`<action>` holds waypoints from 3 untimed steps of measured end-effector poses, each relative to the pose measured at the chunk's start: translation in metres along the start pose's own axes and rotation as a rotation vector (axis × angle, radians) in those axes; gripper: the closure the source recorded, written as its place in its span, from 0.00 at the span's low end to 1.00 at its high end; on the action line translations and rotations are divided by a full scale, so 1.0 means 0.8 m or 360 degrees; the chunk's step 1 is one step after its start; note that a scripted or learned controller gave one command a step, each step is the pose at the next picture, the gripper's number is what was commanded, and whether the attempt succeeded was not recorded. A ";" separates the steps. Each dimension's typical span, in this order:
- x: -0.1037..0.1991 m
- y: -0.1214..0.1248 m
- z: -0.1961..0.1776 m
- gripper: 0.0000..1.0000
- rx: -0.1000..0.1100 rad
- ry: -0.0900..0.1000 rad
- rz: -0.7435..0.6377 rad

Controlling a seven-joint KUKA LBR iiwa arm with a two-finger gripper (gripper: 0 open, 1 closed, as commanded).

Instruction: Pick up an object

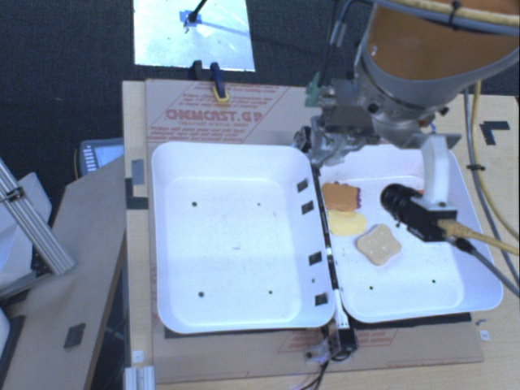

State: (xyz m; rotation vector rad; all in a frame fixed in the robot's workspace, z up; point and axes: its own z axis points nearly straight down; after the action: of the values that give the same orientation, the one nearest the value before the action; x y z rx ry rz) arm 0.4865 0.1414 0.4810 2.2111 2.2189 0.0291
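Note:
Three toy foods lie in the right bin [439, 295], near its left wall. An orange-brown sandwich piece [340, 196] with a dark red edge is the farthest back. A flat yellow slice [348, 224] lies just in front of it, and a tan piece of toast [379, 245] sits in front and to the right. My gripper [327, 148] hangs over the bin's back left corner, a little behind the sandwich piece. Nothing shows held in it.
The left bin [175, 242] adjoins the right one, with clips along the shared wall [321, 242]. A black camera unit [413, 210] on a white bracket hangs from the wrist over the right bin. Cables [479, 242] trail to the right. Cardboard [219, 112] lies behind the bins.

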 end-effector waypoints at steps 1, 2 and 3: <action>0.071 0.039 0.036 1.00 0.0031 -0.0009 -0.0008; 0.119 -0.002 0.022 1.00 0.0028 -0.0007 -0.0009; 0.113 -0.007 0.263 1.00 0.0054 -0.0022 0.0004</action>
State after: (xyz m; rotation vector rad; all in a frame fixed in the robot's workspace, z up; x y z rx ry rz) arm 0.4843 0.2335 0.2710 2.2243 2.2260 -0.0238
